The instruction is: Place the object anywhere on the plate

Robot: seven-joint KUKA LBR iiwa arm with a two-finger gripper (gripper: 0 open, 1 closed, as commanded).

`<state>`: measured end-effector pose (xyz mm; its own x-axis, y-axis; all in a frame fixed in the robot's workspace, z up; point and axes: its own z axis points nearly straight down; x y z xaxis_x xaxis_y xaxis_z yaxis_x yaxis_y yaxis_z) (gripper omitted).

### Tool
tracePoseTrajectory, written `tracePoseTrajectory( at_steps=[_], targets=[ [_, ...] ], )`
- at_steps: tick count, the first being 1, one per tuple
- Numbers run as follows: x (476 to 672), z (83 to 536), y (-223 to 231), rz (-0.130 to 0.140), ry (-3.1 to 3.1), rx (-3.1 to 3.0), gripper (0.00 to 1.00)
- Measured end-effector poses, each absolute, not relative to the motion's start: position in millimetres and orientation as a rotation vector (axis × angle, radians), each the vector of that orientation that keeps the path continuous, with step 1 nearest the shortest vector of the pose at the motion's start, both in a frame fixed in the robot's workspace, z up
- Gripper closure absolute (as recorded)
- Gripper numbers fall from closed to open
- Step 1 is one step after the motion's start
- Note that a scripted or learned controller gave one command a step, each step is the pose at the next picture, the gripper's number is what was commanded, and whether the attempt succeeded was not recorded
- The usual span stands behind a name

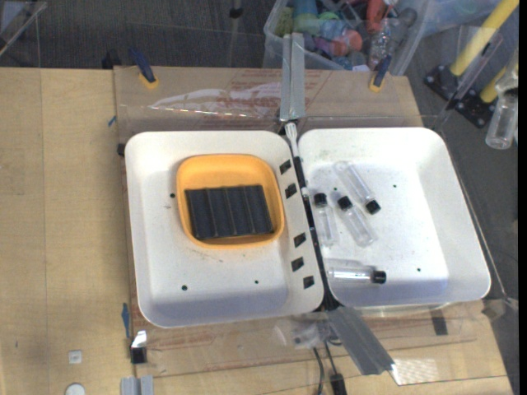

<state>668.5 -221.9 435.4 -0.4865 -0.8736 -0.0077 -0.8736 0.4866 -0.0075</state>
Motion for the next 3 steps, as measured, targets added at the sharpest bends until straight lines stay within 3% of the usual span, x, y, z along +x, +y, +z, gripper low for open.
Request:
tracePoseTrajectory(
  at_steps=[1, 3],
  targets=[
    [667.9, 435.5, -223.6, -0.003, 2.712, -1.565, 1.0],
    [668.2, 434.5, -221.7, -0.003, 1.929, -2.469, 1.0]
  ],
)
